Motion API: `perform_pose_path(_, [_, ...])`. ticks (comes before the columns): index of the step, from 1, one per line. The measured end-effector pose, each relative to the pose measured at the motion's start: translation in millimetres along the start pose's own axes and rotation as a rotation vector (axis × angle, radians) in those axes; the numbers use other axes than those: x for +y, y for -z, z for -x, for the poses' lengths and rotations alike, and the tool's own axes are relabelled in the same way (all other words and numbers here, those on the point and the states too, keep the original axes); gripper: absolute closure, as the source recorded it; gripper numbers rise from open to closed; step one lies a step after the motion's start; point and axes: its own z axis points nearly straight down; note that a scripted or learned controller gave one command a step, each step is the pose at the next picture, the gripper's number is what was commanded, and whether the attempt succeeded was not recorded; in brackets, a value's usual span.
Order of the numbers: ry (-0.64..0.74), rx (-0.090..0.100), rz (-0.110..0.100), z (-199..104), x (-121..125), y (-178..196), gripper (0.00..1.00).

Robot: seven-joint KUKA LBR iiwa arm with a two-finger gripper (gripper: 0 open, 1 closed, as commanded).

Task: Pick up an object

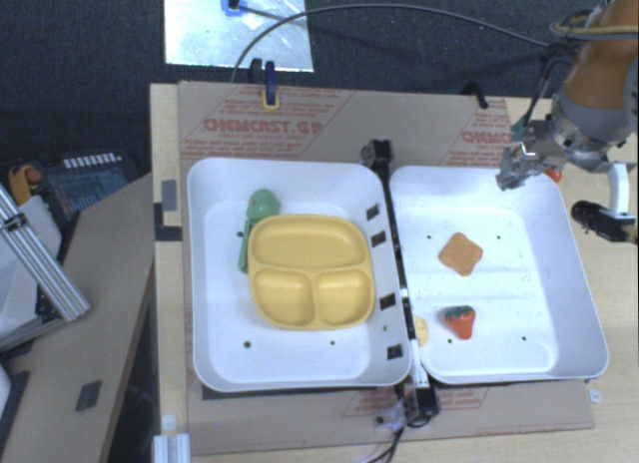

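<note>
In the right bin point(559, 281) lie a flat orange-brown piece point(460, 252) near the middle and a small red-orange item with a green top point(459, 320) toward the front. A small yellow bit point(420, 330) rests against that bin's left wall. The left bin point(215, 281) holds a yellow divided tray point(309, 269) with a green object point(256, 214) tucked behind its far left corner. My gripper point(515, 167) hangs over the right bin's far right corner, above and well away from the orange-brown piece.
A black divider with clips point(387, 241) runs between the two bins. Cardboard point(329, 122) lies under them. A cable point(419, 14) arcs across the dark floor at the back, near a shiny metal plate point(238, 10). A black part point(603, 219) juts out at the right.
</note>
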Motion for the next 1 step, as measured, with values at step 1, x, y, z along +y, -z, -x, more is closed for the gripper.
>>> perform_pose_path(1, [0.003, 0.000, 0.001, 0.2, 1.7, 42.7, 1.00])
